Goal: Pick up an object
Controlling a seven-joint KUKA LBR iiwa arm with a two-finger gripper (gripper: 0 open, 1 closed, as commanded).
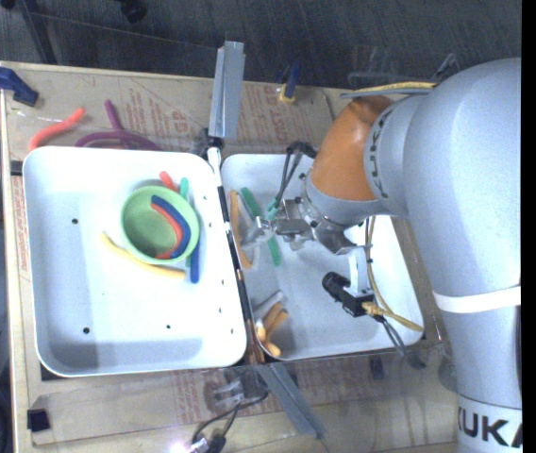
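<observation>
On the bench (155, 92), two shallow white bins lie side by side — the left bin (70, 291) and the right bin (315, 333). One green bowl (150, 223) sits near the middle of the left bin; inside it lie one red curved piece (166, 223) and one blue curved piece (175, 206), and one yellow strip (141, 259) shows from under its rim at 6 o'clock. One blue stick (193, 264) lies at the bowl's 4 o'clock. One grey arm (457, 177) with an orange band (343, 154) reaches over the right bin. Its gripper (273, 217) is low at the bin's 10 o'clock corner, beside one green stick (272, 249) and one orange stick (234, 213); how far the pincer is parted, and whether it grasps anything, cannot be told from this angle. Wooden-looking pieces (270, 324) lie at the right bin's 7 o'clock corner — their number is unclear. Beyond the left bin at 12 o'clock, one orange strip (56, 127) rests on the bench.
</observation>
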